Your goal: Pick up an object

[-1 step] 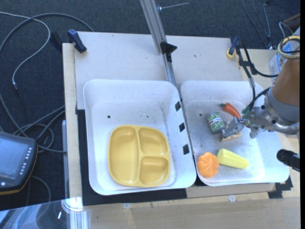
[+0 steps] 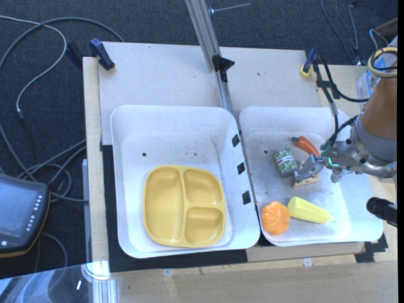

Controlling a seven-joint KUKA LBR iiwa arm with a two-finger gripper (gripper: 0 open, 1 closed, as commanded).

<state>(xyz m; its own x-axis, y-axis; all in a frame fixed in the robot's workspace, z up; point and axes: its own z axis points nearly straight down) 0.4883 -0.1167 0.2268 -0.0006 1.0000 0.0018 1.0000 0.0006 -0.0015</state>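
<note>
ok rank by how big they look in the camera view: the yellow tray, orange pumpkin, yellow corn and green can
1. yellow tray
2. yellow corn
3. orange pumpkin, close to the corn, so unsure
4. green can

Bright, even overhead light — soft short shadows, slight graininess, mild glare on the white bins [image 2: 126,122]

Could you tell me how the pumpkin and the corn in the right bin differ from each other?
The pumpkin is orange and round; the corn is pale yellow and long, tapering to one end. The pumpkin sits at the bin's front left corner, by the rim; the corn lies on its side just to the pumpkin's right, slanted across the floor. The pumpkin looks squat, the corn slimmer. Both are small toy foods resting near each other, away from the gripper.
</note>
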